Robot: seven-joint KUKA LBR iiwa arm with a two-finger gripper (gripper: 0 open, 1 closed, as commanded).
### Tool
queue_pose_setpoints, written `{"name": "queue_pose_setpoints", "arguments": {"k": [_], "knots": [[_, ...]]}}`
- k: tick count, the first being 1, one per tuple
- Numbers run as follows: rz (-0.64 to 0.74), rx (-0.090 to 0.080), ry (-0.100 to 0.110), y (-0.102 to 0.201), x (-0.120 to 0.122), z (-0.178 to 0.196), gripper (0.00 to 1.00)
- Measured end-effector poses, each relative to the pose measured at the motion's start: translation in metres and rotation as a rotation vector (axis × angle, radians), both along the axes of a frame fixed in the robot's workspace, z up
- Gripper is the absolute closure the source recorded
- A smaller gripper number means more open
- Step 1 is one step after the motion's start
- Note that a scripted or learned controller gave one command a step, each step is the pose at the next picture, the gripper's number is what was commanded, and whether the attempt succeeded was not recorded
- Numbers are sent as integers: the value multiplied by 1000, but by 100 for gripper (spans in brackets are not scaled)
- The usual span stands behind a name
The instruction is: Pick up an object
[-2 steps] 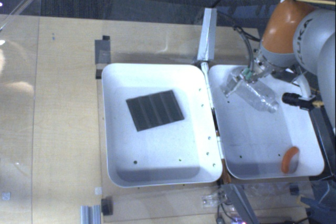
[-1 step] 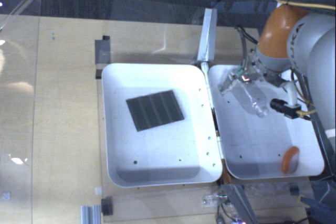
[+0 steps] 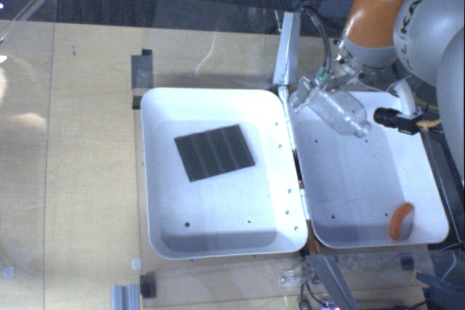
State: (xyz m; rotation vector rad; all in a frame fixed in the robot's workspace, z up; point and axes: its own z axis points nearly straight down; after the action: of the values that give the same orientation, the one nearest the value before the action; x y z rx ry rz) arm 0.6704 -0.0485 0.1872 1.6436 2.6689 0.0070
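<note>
Overhead slanted view of the table (image 3: 87, 156) with two white bins side by side. Nearest the camera, an orange rounded object (image 3: 401, 221) lies in the near right corner of the right bin (image 3: 349, 185), close against the wall; a descent there would have little room on the wall side. The middle of that bin's floor is bare and gives free room to move. In the left bin (image 3: 218, 229) a dark ribbed flat pad (image 3: 215, 152) lies well apart from every wall, but its low profile would likely make it hard to grip. Farther back, a clear plastic bottle (image 3: 336, 109) hangs tilted over the far left corner of the right bin, its upper end at the hand (image 3: 325, 78). It appears held there, though whether the hand is closed cannot be told. A straight lift, kept clear of the divider between the bins and the upright post (image 3: 286, 47), would seem safest.
</note>
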Motion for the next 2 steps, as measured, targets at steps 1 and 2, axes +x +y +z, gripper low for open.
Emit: {"name": "queue_pose_setpoints", "arguments": {"k": [1,2], "knots": [[101,-2,1,-67,0,-20,100],[-75,0,2,-76,-12,-99,100]]}}
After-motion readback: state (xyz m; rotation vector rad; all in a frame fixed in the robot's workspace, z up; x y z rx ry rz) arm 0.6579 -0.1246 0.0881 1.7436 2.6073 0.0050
